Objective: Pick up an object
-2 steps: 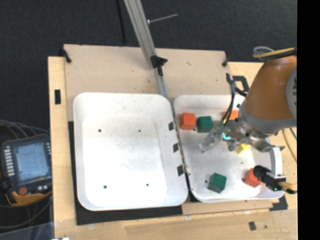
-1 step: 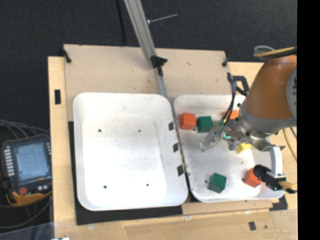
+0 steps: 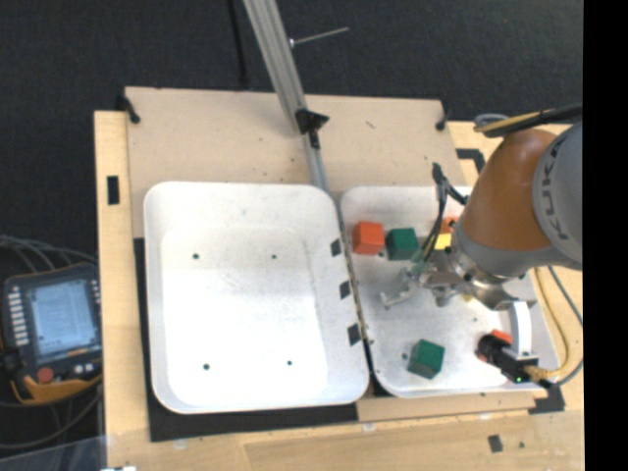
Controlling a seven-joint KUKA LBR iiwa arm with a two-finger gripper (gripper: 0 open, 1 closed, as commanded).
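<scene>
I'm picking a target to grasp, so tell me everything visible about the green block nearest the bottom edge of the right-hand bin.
The green block is a small cube-like piece, dark green and matte, possibly foam or painted wood. It sits turned at an angle to the bin's edges, on the floor of the right bin, near that bin's lower rim. Nothing touches it: the end effector is above it in the picture, and the orange block and the other green block lie farther up.

Arm (image 3: 535,199): grey KUKA iiwa, enters from the right side of the view, bent downward.
Wrist band (image 3: 505,199): orange, broad, sits directly above the wrist.
Wrist: points down and toward the left.
Gripper (image 3: 397,295): two metal fingers extend left from the wrist; finger spacing is unclear at this resolution.
</scene>
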